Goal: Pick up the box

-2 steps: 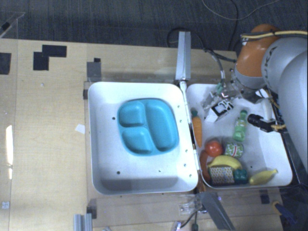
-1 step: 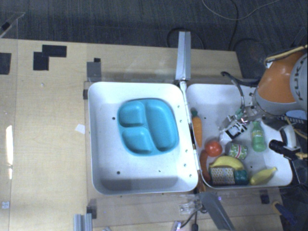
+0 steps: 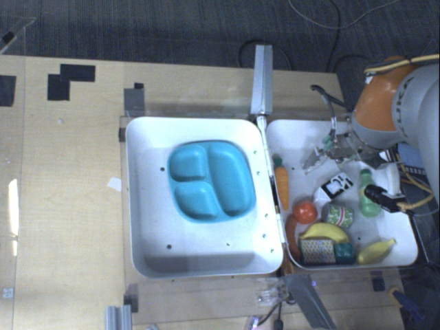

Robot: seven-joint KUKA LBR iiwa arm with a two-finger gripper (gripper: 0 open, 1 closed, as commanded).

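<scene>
The jaws hang over the upper part of the right bin — open or clenched, I cannot tell. The box lies at the bin's lower edge, under the banana.

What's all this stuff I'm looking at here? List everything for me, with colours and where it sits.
Left bin: 1, white, left half of the bench.
Divided plate: 1, blue, three sections, middle of the left bin.
Right bin: 1, white, beside the left bin.
Carrot: 1, orange, along the right bin's left wall.
Tomato: 1, red, right bin, near the middle.
Bananas: 2, yellow, one mid front, one at the front right corner.
Can: 1, green and white, behind the middle banana.
Box: 1, patterned, front edge of the right bin.
Bottle: 1, green, right side of the right bin.
Tagged block: 1, black and white, centre of the right bin.
Arm: 1, grey with orange band, from the right.
Gripper: 1, metal, above the right bin's rear.
</scene>
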